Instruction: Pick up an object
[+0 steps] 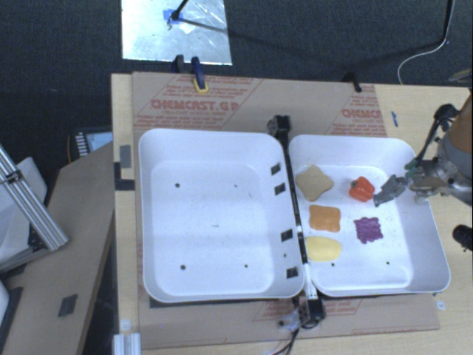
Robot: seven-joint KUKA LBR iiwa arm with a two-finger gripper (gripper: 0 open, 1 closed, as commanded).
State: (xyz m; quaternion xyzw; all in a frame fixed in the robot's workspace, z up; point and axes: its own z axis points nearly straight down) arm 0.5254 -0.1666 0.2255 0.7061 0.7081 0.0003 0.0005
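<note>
Several small objects lie in the right bin (pixel 425 261): a tan bread-like piece (pixel 314 182), a red-orange pepper-like piece (pixel 361 188), an orange piece (pixel 324 217), a purple piece (pixel 368 229) and a yellow piece (pixel 323 248). My gripper (pixel 389 191) reaches in from the right and hangs just right of the red-orange piece, above and right of the purple one. Nothing shows between its fingers.
The left bin (pixel 214 213) sits beside the right one, with a black hinge strip (pixel 290 213) between them. Both rest on a cardboard sheet (pixel 244 98) on the wooden bench. A cable (pixel 425 46) loops at the upper right.
</note>
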